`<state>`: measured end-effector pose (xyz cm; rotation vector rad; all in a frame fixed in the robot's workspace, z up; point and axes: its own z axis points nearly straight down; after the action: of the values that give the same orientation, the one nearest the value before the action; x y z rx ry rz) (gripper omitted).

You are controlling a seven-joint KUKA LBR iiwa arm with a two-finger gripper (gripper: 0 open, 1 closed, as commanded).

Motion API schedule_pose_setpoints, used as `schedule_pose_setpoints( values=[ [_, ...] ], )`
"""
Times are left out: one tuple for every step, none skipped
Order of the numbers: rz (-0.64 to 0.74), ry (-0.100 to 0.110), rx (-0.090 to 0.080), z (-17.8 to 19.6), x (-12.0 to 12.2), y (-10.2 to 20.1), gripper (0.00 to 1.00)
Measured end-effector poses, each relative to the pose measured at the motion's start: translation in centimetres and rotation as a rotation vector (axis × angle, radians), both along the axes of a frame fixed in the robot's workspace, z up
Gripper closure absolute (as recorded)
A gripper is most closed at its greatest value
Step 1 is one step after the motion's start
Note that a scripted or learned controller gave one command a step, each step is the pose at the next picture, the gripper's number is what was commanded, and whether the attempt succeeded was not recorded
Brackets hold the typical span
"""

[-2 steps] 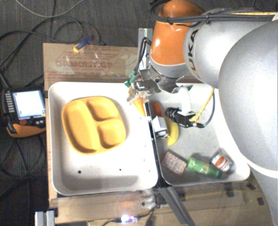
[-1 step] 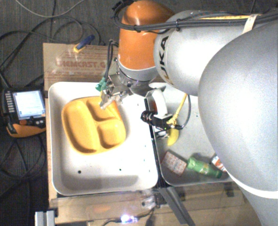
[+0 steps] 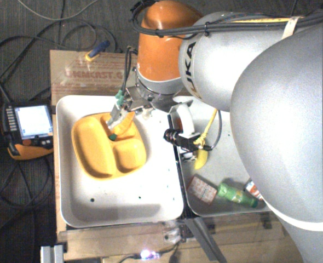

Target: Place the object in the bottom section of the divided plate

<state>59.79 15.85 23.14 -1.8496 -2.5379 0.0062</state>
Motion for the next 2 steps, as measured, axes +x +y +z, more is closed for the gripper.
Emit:
schedule_pose_setpoints(
  values=[
    [0.046,0.000,0.001,-11.39,2.25,4.03,0.00],
    [0.045,0.005,-0.001,-10.71,2.20,3.90,1.00]
  ],
)
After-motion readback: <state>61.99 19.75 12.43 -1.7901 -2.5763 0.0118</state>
